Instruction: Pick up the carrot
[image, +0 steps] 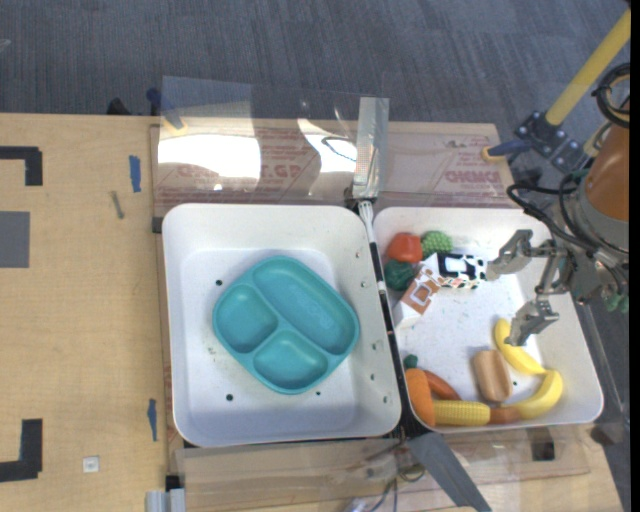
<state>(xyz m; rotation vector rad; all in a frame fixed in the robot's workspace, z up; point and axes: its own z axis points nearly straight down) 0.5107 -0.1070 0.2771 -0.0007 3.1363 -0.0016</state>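
The carrot (419, 396) is an orange piece lying in the front-left corner of the right bin (575, 345), against the bin's wall and touching a yellow corn cob (461, 411). My gripper (526, 287) hangs over the right side of that bin, well to the right of and behind the carrot. It is open: one finger (510, 251) points left, the other (534, 321) sits just above a banana (532, 378), and nothing lies between them.
The right bin also holds a tan bun (490, 374), a red tomato (405, 247), a green vegetable (436, 241), a black-and-white box (460, 267) and a small brown card (420, 293). A teal divided plate (285, 322) lies in the left bin (190, 300).
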